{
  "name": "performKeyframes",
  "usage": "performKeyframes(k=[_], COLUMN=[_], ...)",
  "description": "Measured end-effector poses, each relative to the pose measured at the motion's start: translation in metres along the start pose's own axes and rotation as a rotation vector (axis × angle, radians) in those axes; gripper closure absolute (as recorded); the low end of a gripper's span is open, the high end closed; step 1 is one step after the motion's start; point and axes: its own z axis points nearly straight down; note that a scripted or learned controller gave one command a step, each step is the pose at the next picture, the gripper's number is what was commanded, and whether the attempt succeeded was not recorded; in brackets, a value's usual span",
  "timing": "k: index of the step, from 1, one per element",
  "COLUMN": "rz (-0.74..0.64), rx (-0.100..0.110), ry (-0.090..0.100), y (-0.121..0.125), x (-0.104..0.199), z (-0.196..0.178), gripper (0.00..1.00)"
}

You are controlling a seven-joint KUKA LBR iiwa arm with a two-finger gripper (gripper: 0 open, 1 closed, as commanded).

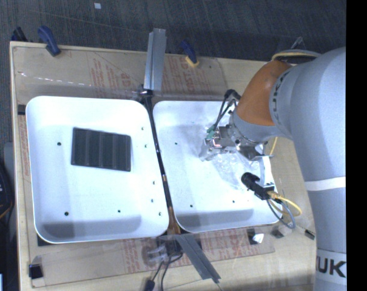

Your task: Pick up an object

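Obj to pick: the only clear candidate is a dark ribbed slab (101,149), lying flat in the left bin (47,199), upper-middle of the floor and apart from every wall. It's a rectangle w/ its long axis running roughly left-right in the view, right end dipping a touch. The ribs cross it the short way. Nothing else is in that bin.

The gripper (215,143) is not over it. It sits low in the right bin (186,205), towards the far wall, w/ the arm (307,102) and its orange band (259,99) coming in from the view's right. So the slab lies to the view's left of the tool, across the dark seam (161,174) where the two bin rims meet, well apart. Only one arm here, so no choice of reach.

Tool state: can't tell. The wrist and cabling hide the business end from this angle, so open vs closed is unreadable, and nothing can be seen held in it. A pale, glassy-looking patch (224,161) lies on the bin floor just below the gripper. Could be a clear item, could be glare; too faint to say.

Judgement: if the slab is the target, the coming move turns on crossing leftward over the seam, then closing across the slab's short side, i.e. jaws lined up w/ the ribs' direction. A thin, flat obj gives little edge to bite.
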Motion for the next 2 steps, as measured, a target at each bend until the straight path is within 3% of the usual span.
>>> performKeyframes(k=[1, 2], rz=[0.000, 0.451], rx=[-0.001, -0.006], ry=[-0.001, -0.001], y=[0.001, 0.010], x=[0.000, -0.016], z=[-0.001, -0.148], gripper=[0.00, 0.00])
